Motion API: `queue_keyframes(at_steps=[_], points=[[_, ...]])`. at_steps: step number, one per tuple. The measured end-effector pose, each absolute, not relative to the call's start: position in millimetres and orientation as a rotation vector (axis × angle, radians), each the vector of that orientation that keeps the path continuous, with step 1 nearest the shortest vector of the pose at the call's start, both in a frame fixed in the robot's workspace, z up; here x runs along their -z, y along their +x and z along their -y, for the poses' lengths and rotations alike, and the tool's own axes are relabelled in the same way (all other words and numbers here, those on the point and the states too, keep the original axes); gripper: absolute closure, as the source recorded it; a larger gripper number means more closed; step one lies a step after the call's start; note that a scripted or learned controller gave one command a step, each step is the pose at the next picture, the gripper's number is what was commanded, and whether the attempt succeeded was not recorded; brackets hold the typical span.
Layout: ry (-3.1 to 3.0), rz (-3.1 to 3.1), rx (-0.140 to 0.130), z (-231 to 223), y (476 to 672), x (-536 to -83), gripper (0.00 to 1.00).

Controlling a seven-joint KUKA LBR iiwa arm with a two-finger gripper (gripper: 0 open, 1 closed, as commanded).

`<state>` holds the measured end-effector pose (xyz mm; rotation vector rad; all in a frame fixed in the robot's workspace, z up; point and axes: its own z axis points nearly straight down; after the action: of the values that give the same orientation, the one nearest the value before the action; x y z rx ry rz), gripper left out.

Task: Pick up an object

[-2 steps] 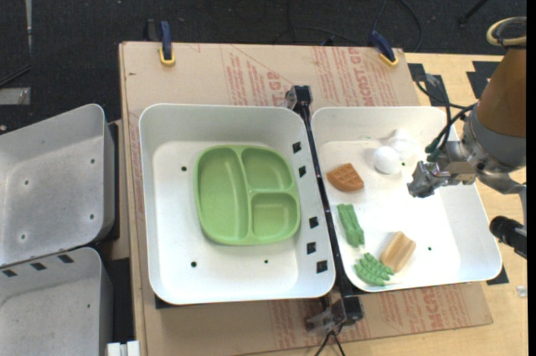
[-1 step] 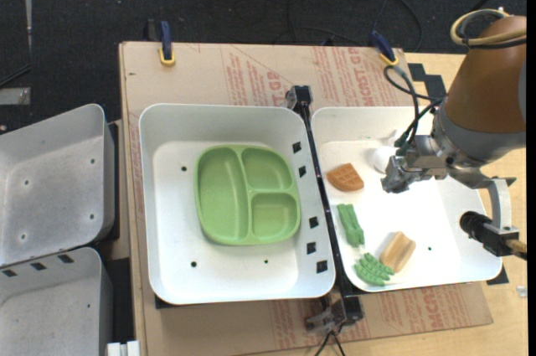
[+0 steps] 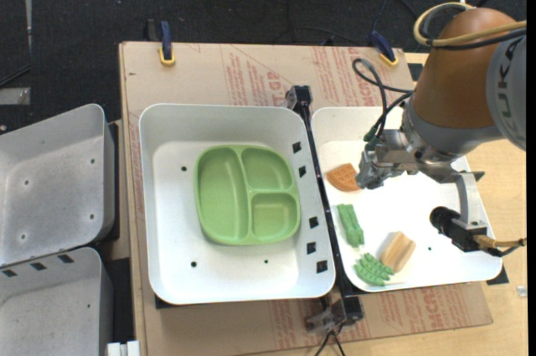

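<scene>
Approach step, by my read. The claw (image 3: 369, 176) sits low in the right bin (image 3: 414, 208), just beside the orange piece (image 3: 342, 178). Whether they touch, you can't tell from this angle. The wrist hides how wide the claw is spread, so that's unknown too. Nothing shows in its grip, so treat the pick as not yet made.

All candidates are in the right bin:
- The orange piece is nearest the claw, on the view-left side.
- The green pod (image 3: 350, 224) lies below it, along the same wall.
- The tan roll (image 3: 398, 250) and the green bumpy piece (image 3: 373, 270) sit near the front edge, touching or nearly so.

Next move, as I judge it: nudge the claw view-left until it's centred over the orange piece, drop, then close. The piece looks flat and low, so you'd likely need to go right down to the bin floor to get purchase.

Clearance:
- The orange piece lies close to the wall shared with the left bin (image 3: 167, 178), so room is tight there. A wide spread could clip the rim.
- Bare floor lies in the centre and view-right of the right bin, so come in and back out that way.
- The green plate (image 3: 247, 195) in the left bin is well apart and no conflict.
</scene>
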<state>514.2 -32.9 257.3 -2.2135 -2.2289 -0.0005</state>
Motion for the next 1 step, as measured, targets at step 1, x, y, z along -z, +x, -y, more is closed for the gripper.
queue_keyframes(at_steps=[1], points=[[-2.213, 2.227, -0.002, -18.6, 520.2, -241.1, 1.0]])
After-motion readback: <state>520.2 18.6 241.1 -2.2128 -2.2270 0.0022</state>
